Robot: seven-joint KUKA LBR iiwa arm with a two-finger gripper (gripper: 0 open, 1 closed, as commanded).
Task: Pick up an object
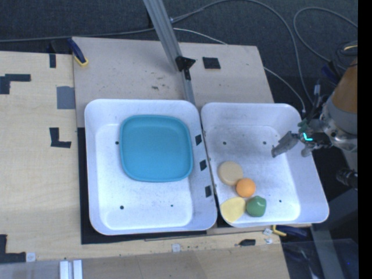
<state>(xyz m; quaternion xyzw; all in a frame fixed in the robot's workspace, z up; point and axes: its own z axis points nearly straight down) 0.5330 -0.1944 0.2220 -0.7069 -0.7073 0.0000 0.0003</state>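
Several small items lie in the near left part of the right bin (256,107): a beige round disc (231,172), an orange ball (246,187), a yellow piece (233,209) and a green piece (256,206). They sit close together, touching or nearly so. My gripper (289,150) hovers over the right side of this bin, up and to the right of the items and apart from them. Its fingers are spread open, with nothing between them.
The left bin (139,102) holds a blue square plate (156,147). A slanted metal pole (168,34) rises from behind the seam between the bins. Cables run across the dark floor at the back right.
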